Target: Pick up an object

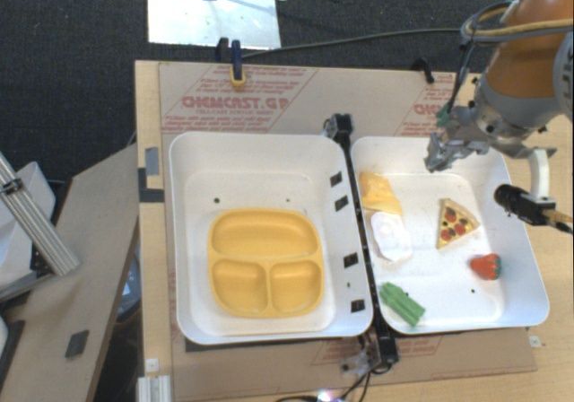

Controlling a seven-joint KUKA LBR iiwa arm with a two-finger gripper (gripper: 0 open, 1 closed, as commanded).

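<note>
Green toy [401, 303] lies nearest; arm reaches in, hand [441, 156] over right bin's [525, 301] far rim, grip unreadable.

The arm [529, 50] is cut off by the right edge; fingers [437, 158] too small to read

Two shallow white plastic bins [269, 153] are seen on a tan board printed with red lettering [235, 102]. A yellow three-compartment plastic tray [265, 261] is seen in the left bin. In the right bin: a pale yellow wedge [380, 193], a white rounded piece [391, 237], a toy pizza slice, orange crust with red dots [456, 223], a red strawberry-like piece with green top [485, 266], a green ridged block [401, 303].
</note>
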